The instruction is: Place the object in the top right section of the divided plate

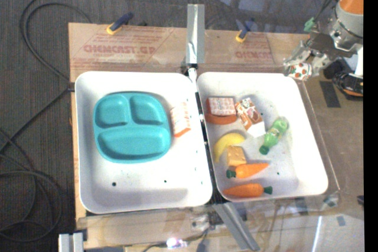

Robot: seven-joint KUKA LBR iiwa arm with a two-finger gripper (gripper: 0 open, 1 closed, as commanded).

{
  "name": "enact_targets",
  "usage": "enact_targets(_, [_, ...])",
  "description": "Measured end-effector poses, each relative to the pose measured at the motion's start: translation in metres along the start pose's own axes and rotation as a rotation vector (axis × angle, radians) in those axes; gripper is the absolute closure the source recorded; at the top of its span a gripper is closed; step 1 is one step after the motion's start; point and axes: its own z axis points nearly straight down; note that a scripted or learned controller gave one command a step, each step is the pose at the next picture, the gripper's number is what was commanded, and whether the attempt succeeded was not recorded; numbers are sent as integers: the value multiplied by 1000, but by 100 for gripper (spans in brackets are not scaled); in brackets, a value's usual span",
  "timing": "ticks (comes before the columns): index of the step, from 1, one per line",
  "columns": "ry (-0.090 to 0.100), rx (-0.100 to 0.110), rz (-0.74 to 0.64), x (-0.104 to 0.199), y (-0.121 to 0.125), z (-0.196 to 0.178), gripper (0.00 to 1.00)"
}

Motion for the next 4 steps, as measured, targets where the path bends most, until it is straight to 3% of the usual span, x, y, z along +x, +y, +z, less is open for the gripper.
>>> enact_targets(1, [1, -11, 24, 20, 11, 171, 100])
enact_targets(2, [6, -1, -428, 94, -17, 143, 100])
enact_targets(3, [5, -1, -457, 174, -65, 93, 100])
enact_targets(4, [5, -1, -456, 173, -65, 93, 0])
